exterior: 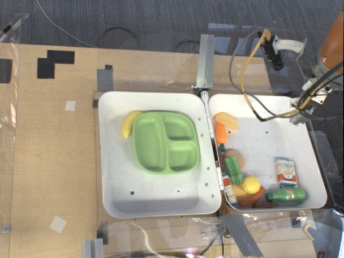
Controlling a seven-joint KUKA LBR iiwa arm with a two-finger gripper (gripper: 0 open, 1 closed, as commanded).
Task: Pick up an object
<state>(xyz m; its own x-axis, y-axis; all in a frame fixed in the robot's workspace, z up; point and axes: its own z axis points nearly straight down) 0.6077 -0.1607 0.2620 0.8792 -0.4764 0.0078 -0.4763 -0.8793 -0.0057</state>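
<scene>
The right bin (269, 138) holds several small items along its left and front sides: an orange wedge (226, 121), an orange carrot (220, 134), a green pickle-like piece (233, 170), a yellow lemon (251, 185), a green bottle (285, 196) lying on its side, and a small red and white carton (286, 171). The left bin (115, 187) carries a green divided tray (164, 142) with a yellow banana (128, 123) tucked at its upper left edge. The arm's orange band (332, 42) shows at the top right edge, above the right bin's far corner.
Yellow and black cables (248, 74) loop over the far edge of the right bin. A metal divider bar (204, 63) stands behind the seam between the bins. The wooden bench (48, 160) spreads out to the left, with black tape marks at its back.
</scene>
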